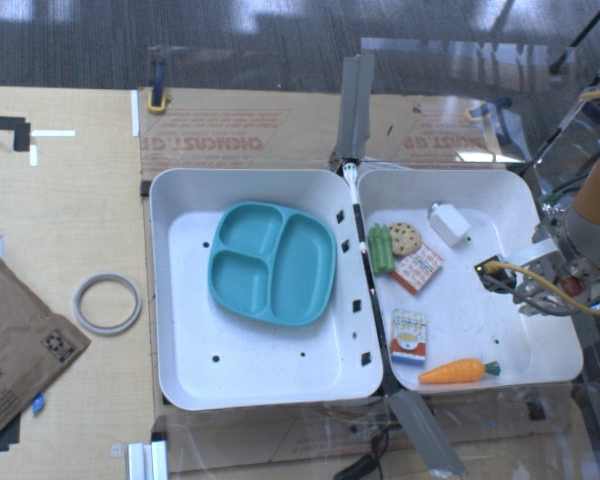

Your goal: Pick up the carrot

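A carrot (458, 371) lies on its side in the right bin (540, 363), along the near wall toward the near right corner, green tip pointing right. Just left of it in the same bin stands a small printed carton (408, 336). Farther in, toward the bin's middle, sits a red-and-white packet (418, 268), with a cookie (405, 238) and a green vegetable (380, 249) by the left wall and a white block (448, 223) beyond. The robot arm (585, 230) reaches over the bin's right wall, well apart from the carrot; the state of its jaws cannot be told. Touching the bin's left side, the left bin (170, 298) holds a teal divided plate (273, 263).
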Tool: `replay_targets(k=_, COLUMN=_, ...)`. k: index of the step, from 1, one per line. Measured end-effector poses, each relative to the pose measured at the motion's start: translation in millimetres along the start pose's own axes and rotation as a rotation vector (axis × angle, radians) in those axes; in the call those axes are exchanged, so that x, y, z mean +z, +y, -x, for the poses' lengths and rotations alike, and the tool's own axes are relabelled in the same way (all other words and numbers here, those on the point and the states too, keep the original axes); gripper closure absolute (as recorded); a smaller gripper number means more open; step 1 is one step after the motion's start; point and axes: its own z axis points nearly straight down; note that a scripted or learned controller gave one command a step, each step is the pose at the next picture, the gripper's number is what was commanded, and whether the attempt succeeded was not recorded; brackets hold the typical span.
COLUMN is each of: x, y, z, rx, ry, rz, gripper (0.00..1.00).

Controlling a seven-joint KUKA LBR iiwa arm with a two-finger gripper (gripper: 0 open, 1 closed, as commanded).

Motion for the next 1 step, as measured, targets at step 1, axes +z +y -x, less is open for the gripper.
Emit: replay_targets(k=1, x=-92.8, y=-34.0, z=8.8, rx=-0.040, ry=0.001, rz=0.001, gripper=1.00)
